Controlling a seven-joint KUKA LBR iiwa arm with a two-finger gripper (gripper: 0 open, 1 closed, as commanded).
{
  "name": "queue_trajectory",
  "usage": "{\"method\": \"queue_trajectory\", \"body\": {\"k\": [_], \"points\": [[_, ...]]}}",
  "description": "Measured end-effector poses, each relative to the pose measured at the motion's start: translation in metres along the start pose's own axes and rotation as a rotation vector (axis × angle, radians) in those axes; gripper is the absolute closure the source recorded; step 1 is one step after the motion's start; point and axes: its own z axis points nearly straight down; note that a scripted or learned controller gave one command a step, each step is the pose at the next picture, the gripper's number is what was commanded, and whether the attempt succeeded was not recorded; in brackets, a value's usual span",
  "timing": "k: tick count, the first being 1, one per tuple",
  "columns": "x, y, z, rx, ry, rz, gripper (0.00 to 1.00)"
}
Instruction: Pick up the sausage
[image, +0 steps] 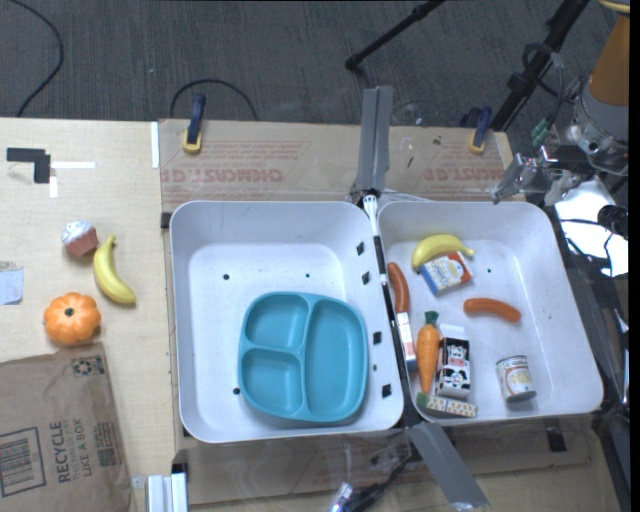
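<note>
Sausage (491, 310) lies loose on the floor of the right bin (560, 250), right of centre, long axis near left-right with a slight downward tilt to the right; a second, darker one (399, 287) lies lengthwise along that bin's left wall. Tool (530, 175) hangs over the bin's far right corner, well apart from the sausage, which sits toward the camera and slightly left of it. Can't tell the tool's opening; nothing visibly in it.

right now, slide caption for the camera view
Gripper above the right bin's far edge; sausage untouched inside.
</note>
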Motion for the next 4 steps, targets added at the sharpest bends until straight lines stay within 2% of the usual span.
{"method": "queue_trajectory", "body": {"k": [1,2,3,4], "points": [[-0.048,-0.075,0.097,0.001,0.001,0.175,0.0],[-0.028,-0.095,0.16,-0.001,0.002,0.192,0.0],[0.009,-0.132,0.169,0.001,0.002,0.179,0.0],[0.009,-0.132,0.169,0.001,0.002,0.178,0.0]]}}
